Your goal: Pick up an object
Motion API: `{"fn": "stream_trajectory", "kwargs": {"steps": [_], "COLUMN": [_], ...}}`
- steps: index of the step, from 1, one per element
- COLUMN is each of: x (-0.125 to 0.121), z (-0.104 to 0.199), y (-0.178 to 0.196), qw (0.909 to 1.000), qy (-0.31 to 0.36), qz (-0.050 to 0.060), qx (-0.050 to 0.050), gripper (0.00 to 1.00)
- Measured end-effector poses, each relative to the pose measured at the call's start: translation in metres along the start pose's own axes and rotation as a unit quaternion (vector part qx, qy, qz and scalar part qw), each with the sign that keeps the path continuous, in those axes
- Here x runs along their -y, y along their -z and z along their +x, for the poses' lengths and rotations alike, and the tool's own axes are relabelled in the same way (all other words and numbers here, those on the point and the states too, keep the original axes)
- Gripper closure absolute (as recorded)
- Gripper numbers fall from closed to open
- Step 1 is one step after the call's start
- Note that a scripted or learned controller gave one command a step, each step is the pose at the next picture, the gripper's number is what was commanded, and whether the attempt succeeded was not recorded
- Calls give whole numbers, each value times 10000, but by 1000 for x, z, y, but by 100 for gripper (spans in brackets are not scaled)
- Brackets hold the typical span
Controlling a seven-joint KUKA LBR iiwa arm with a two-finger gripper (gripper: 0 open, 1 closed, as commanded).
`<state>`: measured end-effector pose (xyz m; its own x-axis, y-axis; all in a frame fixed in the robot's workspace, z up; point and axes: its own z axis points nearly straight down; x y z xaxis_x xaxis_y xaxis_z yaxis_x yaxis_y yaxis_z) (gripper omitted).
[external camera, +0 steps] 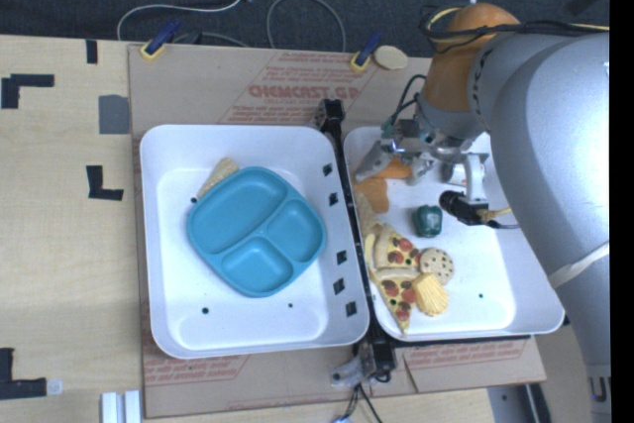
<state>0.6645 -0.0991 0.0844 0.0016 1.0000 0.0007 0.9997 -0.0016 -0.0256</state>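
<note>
1. At the far left of the frame, the wooden surface (59, 243) bears only black angular marks and a grey square; none of it is writing I can read.
2. Left of centre, the left bin (163, 312) holds a blue tray (258, 230) with three compartments. A pale yellowish piece (217, 175) peeks out from under the tray's upper left edge. Nothing here looks touched by the arm.
3. Along the top centre, the cardboard sheet (287, 94) under both bins carries faint reddish print. It looks like a brand line, but it is too washed out and slanted to spell with confidence. More red print runs along the cardboard's lower edge, equally unreadable.
4. Right of centre, the right bin (515, 302) holds the likely targets, all lying on the bin floor:
   - an orange piece (372, 192) near the upper left corner;
   - a pizza slice (391, 267) along the left wall;
   - a cookie (435, 264) just beside the pizza;
   - a ridged yellow chip (430, 293) below the cookie;
   - a small green object (428, 220) in the middle.
5. In the upper right, the end effector (416, 158) hangs low over the top of the right bin, close above the orange piece. I cannot tell whether it is spread or pressed together, and nothing is visibly between its tips.
6. My judgement: the pick is not yet done. The approach seems under way, with the grasp and lift still left.
</note>
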Motion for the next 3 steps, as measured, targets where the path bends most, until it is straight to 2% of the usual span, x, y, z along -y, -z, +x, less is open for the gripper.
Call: {"fn": "stream_trajectory", "kwargs": {"steps": [3], "x": [0], "z": [0], "y": [0], "qw": [10000], "qy": [-2], "qz": [-6], "qx": [8], "gripper": [0]}}
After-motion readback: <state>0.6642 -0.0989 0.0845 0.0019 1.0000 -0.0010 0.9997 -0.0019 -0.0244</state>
